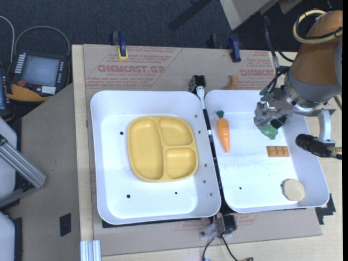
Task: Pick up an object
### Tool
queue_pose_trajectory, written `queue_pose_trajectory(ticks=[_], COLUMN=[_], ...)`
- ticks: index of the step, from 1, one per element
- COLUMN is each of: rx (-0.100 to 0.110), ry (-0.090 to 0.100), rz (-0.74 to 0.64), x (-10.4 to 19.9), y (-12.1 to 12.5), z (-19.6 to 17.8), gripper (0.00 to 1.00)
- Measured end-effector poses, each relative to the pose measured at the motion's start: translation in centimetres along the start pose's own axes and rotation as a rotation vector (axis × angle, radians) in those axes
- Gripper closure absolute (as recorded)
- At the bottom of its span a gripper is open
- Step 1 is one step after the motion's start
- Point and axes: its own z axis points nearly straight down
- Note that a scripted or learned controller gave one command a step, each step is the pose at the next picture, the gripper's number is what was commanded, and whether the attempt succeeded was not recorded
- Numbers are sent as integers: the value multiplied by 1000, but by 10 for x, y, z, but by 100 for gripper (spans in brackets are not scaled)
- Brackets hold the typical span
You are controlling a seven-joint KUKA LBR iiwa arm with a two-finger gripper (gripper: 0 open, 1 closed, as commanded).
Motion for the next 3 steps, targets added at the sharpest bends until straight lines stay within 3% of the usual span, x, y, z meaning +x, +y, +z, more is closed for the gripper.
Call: queue_pose_trajectory(ticks=[3], rx=[10], ry=[4], rz=[-4], x=[145], y=[-15], z=[5], gripper=[100])
